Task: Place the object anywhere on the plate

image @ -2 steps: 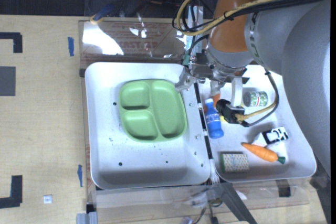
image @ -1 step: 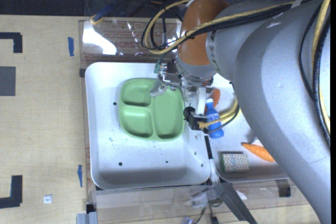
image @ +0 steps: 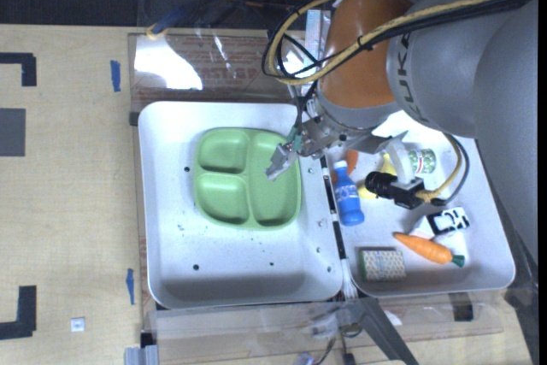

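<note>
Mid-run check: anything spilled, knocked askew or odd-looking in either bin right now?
Nothing major. Small dark specks dot the left bin floor around the green plate, like crumbs or dirt. The blue bottle and carrot lie flat in the right bin; nothing hangs over a rim.

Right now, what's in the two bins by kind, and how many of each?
Green plate: 1
Blue bottle: 1
Carrot: 1
Speckled block: 1
Green-labelled can: 1
Black-and-white item: 1
Total: 6 that I can tell apart
</note>
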`<state>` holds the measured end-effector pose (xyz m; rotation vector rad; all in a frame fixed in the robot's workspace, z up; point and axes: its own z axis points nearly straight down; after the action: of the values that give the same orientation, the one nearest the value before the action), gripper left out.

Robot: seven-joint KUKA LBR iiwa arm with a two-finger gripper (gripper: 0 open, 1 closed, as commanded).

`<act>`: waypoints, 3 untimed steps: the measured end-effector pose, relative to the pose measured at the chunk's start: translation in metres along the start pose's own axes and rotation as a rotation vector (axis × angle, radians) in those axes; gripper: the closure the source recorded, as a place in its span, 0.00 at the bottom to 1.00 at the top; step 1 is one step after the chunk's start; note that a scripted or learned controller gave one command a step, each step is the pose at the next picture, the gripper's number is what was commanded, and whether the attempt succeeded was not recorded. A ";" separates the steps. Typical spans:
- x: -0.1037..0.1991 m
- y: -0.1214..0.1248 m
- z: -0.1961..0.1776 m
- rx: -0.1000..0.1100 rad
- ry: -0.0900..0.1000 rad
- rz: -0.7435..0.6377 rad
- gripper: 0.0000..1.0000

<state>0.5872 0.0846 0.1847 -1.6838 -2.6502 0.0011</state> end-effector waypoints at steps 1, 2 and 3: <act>0.000 0.001 -0.010 -0.004 -0.001 0.001 1.00; -0.031 0.048 -0.014 -0.004 -0.003 0.022 1.00; -0.031 0.048 -0.014 -0.004 -0.003 0.022 0.00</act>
<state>0.6436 0.0772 0.1984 -1.7155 -2.6354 -0.0022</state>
